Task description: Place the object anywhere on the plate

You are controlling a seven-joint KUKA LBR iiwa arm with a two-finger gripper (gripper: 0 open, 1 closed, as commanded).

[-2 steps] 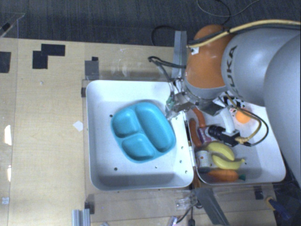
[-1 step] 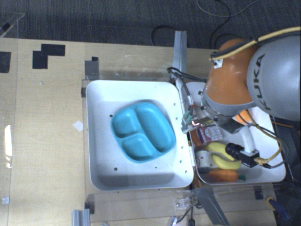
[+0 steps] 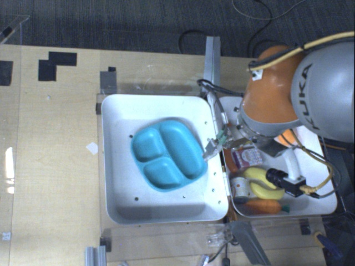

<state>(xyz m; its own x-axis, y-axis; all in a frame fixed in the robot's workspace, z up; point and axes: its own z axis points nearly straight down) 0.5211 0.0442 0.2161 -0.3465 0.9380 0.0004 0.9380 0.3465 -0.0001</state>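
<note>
The blue plate sits mid left bin. The gripper hangs over that bin's right rim; can't tell its state. The banana in the right bin looks light and soft, so I'd grab mid-body, gently.

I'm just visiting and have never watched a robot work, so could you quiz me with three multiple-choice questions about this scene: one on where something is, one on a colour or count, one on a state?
1. Where does the blue sectioned plastic plate lie?
A. left white bin
B. right white bin
C. bare bench

2. How many sections has the plate?
A. two
B. three
C. five

3. What lies on the plate?
A. a banana
B. a can
C. nothing

Answers: 1 A, the plate sits inside the left bin's walls. 2 B, ridges split it into three hollows. 3 C, the yellow banana lies in the right bin, and all three hollows show bare blue.
</note>
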